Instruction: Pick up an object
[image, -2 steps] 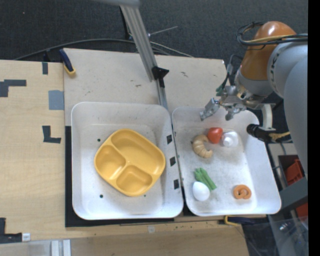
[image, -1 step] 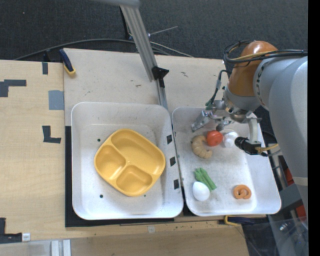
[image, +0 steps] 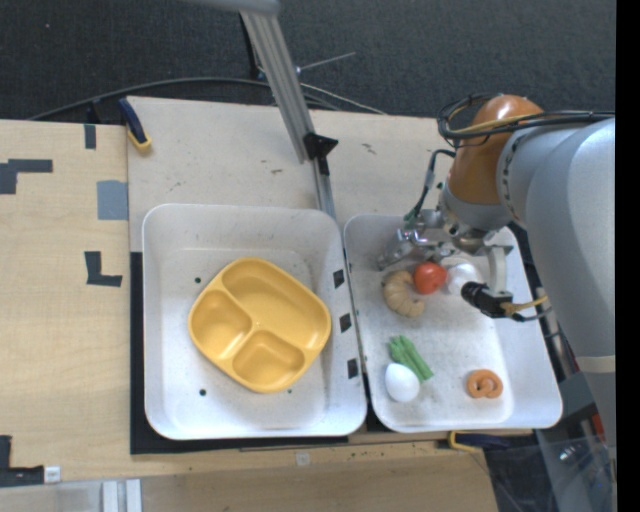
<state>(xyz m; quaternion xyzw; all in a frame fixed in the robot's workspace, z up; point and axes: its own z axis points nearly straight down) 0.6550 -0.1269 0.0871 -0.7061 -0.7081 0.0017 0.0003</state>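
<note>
My gripper (image: 428, 252) is low over the back of the right bin (image: 520, 400), its grey wrist with the orange band above it. Just below it lies a small red tomato (image: 430, 277), touching a tan bread roll (image: 402, 293) on its left. Whether the tomato is gripped cannot be made out. Nearer the front of this bin lie a green vegetable piece (image: 408, 356), a white egg (image: 402, 382) and an orange pretzel-like ring (image: 484, 384).
The left bin (image: 170, 390) holds a yellow divided plate (image: 260, 322). A metal post (image: 290, 90) slants down to the bins' shared back edge. The arm's bulky grey body (image: 570, 230) covers the right bin's right side.
</note>
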